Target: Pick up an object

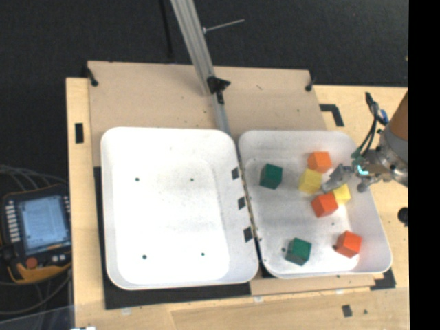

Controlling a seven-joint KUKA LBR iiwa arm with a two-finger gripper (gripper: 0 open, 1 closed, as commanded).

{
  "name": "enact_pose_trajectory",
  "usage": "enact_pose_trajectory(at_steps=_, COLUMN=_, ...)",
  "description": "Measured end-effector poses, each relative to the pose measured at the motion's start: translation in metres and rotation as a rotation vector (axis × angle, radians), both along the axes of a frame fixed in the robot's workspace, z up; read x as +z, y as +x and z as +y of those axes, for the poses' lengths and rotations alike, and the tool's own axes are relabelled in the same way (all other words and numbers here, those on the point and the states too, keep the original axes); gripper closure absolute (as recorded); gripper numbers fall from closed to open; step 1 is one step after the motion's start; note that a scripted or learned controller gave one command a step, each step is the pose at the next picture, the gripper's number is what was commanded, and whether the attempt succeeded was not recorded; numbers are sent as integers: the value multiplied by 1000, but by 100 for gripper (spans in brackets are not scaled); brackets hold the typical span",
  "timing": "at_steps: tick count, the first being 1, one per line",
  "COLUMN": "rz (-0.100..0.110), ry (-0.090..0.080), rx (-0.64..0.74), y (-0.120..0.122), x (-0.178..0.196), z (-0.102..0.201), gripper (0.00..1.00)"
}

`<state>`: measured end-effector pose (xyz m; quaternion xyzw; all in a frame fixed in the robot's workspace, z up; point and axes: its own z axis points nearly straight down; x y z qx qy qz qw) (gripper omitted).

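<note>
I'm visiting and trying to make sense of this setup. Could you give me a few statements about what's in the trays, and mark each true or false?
1. All the blocks lie in the right bin. True.
2. There are two green blocks, one near the bin's upper left and one near its lower edge. True.
3. The left bin holds a blue block. False: no block lies in it.
4. The hand hovers over the left bin. False: it is over the right bin, near a yellow block and an orange-red block.
</note>
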<state>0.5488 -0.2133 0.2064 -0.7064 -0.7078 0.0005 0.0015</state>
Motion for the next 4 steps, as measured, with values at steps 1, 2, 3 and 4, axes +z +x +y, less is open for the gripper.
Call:
enact_pose_trajectory(at_steps=1, rz=-4, ry=-1, rx=1, y=1, x=2, z=0, gripper=0)
enact_pose_trajectory(at_steps=2, rz=1, ry=-2, rx=-2, y=-3, x=-51, z=9, gripper=0)
enact_pose_trajectory(at_steps=3, rz=0, ry=-3, rx=-4, y=-4, x=-104, z=8, gripper=0)
enact_pose_trajectory(at_steps=4, rz=-8, ry=-3, rx=-8, y=-2, x=-90, z=7, gripper=100)
